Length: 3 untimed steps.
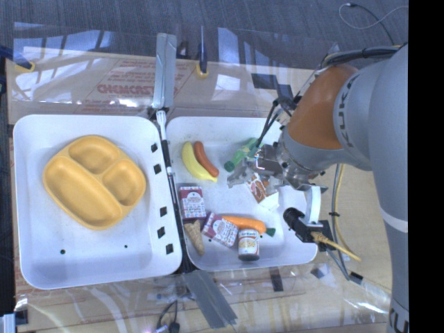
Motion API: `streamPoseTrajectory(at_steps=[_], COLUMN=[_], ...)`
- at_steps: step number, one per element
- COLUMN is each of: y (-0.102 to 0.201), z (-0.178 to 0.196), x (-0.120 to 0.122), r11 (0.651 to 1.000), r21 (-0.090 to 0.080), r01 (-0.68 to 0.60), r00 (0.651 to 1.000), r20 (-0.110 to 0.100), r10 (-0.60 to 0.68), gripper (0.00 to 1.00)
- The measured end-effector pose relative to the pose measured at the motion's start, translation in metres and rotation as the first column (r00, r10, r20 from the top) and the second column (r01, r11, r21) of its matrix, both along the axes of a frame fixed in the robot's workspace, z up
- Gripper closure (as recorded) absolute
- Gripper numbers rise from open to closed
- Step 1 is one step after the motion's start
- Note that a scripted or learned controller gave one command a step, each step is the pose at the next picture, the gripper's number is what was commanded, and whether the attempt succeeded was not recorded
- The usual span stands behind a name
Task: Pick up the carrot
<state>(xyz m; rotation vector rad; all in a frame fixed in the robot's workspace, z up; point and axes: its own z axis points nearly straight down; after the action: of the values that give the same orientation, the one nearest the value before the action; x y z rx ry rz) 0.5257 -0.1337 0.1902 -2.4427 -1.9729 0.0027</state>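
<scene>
carrot (244, 223) in right bin (291, 127) by jar (248, 245) | arm (326, 123) above | yellow tray (94, 180) in left bin (28, 207)

the arm (378, 109) is a thick, rounded grey tube with a smooth matte shell. a broad orange band (320, 109) wraps it above the wrist, glossy, with a pale highlight. below the band sits a grey metal wrist block with small silvery parts. thin black cables loop along its side, and a light grey cable curls off the upper link.
</scene>
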Motion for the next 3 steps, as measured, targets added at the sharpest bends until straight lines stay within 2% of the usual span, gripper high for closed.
streamPoseTrajectory(at_steps=[1,2,3], y=[-0.047,-0.036,-0.036], z=[-0.069,-0.093,-0.083], x=[-0.050,-0.045,-0.044], r11=[0.972,0.698,0.695], r21=[0.003,-0.010,-0.009], r01=[-0.236,-0.716,-0.719], r00=[0.972,0.698,0.695], r20=[-0.002,0.009,0.009], r10=[0.236,0.716,0.719], gripper=[0.00,0.00,1.00])
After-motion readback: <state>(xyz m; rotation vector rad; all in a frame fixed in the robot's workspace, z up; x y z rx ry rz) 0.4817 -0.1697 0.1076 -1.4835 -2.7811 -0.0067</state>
